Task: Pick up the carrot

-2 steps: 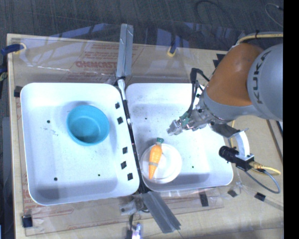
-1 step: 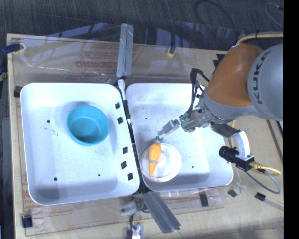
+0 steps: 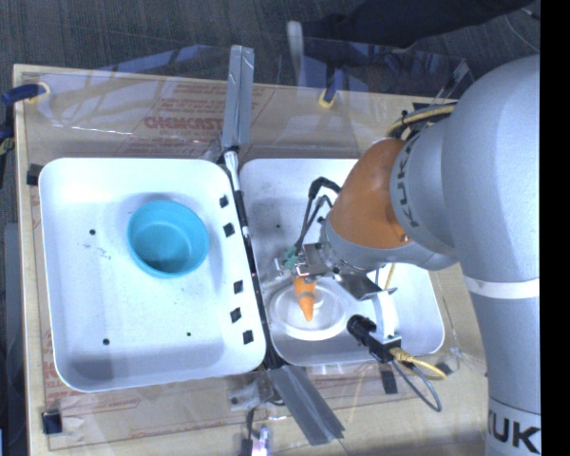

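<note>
The carrot (image 3: 307,304) is a small orange toy in the right bin (image 3: 418,321), its pointed tip aimed at the front edge and lying over a white plate (image 3: 325,329). A bit of green shows at its upper end, beside the gripper. My gripper (image 3: 305,275) sits directly over the carrot's thick end and hides that part. The grey arm with its orange band comes in from the right and covers much of the right bin.
A blue bowl (image 3: 168,237) stands in the left bin (image 3: 85,340), left of the divider between the two bins. The divider wall with black clips (image 3: 239,288) runs just left of the plate.
</note>
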{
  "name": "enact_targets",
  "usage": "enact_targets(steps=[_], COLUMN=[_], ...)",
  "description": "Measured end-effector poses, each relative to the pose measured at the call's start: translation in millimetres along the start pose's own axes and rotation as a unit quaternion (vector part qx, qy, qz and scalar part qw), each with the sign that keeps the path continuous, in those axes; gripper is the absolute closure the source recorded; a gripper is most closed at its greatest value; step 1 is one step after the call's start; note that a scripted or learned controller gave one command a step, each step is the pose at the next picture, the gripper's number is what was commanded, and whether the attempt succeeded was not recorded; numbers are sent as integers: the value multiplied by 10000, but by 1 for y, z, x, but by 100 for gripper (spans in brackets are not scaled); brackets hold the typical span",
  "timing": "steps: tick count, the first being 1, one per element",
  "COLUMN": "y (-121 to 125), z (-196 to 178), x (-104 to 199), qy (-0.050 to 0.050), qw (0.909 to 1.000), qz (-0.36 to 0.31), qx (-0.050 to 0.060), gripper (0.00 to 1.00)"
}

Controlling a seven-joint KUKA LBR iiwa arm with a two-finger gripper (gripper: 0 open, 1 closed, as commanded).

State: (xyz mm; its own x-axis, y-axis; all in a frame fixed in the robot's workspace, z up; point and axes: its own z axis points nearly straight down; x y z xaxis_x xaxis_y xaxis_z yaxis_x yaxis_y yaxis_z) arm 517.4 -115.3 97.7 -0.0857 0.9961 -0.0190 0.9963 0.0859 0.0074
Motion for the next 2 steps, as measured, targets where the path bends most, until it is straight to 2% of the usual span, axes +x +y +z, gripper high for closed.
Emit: enact_targets(steps=[1,2], y=[1,39], z=[-9,-95], x=[4,55], qy=[46,77], qw=[10000,9963], qz=[-42,852], qx=[20,52], gripper=[100,100])
